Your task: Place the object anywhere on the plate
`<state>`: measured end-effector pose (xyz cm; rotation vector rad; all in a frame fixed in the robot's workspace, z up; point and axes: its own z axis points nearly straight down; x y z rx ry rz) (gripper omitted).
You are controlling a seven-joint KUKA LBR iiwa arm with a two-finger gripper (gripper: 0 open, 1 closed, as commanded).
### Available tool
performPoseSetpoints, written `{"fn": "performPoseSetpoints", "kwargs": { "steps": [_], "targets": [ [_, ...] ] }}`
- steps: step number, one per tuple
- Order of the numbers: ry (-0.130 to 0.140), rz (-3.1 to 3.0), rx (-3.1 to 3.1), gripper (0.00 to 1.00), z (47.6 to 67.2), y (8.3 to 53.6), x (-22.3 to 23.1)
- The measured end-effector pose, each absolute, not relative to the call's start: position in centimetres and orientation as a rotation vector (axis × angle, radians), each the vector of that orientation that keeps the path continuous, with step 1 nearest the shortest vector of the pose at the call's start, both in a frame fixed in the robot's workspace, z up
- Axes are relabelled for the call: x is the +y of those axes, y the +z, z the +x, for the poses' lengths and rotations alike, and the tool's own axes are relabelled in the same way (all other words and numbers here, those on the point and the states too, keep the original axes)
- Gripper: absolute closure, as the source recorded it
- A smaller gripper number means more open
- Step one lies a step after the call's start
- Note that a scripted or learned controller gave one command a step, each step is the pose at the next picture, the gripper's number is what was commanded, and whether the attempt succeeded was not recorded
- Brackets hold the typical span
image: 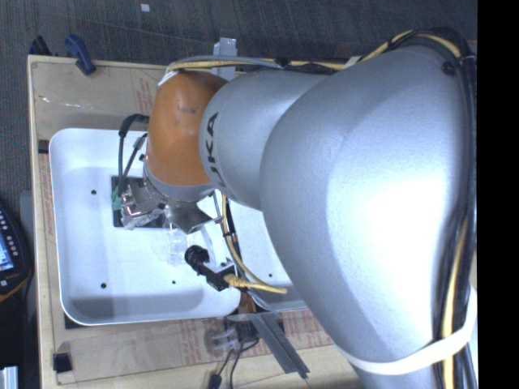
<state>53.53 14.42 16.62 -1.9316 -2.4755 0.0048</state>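
Left bin (81,217), seen from above at a slant. I make out one candidate for the object (177,246): a small, pale, translucent piece over the bin's white floor, towards its right-hand half, just beneath the wrist of the arm (340,177). Its outline blurs into the white. I cannot tell its shape, its pose, or whether it rests on the floor.

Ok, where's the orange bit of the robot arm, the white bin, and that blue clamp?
orange band (182,124), camera view, middle of its rounded top.
white bin (81,217), camera view, bare floor near its left wall.
blue clamp (79,53), camera view, its handle at the bench's top-left corner.
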Motion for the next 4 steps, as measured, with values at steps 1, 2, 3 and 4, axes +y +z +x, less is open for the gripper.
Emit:
{"fn": "performPoseSetpoints", "kwargs": {
  "steps": [1,2,3,4],
  "targets": [
    [0.003,-1.910,-2.492,1.00,57.5,20.1,15.9],
    [0.002,-1.956,-2.456,1.00,62.5,20.7,14.9],
    [0.002,-2.105,-2.331,1.00,65.5,18.5,21.1],
    [-0.004,-1.622,-2.693,1.00,65.6,27.7,20.8]
  ]
}}
